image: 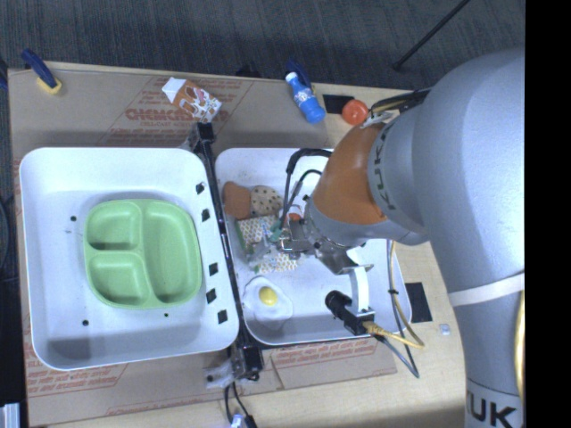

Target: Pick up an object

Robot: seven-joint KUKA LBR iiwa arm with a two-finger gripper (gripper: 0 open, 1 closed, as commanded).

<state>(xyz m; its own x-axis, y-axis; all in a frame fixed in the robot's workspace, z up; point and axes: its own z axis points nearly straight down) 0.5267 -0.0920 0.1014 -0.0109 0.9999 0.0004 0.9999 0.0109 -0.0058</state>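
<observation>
The right bin (pixel 303 328) holds several small items. A brown cone-shaped piece (pixel 235 198) lies at its far left, with a speckled round cookie (pixel 264 200) beside it. Below them sits a green-and-white patterned packet (pixel 255 235). A fried-egg toy (pixel 268 300) rests near the front left corner. My gripper (pixel 285 239) is low inside this bin, right at the packet's right edge, under the orange-banded wrist (pixel 350 185). The arm hides the right half of the bin.
The left bin (pixel 53 176) carries a green divided plate (pixel 143 253). Behind the bins on the cardboard lie a blue bottle (pixel 306 98), an orange ball (pixel 354 111) and a small wrapped snack (pixel 191 99). A black clip rail (pixel 217 239) runs between the bins.
</observation>
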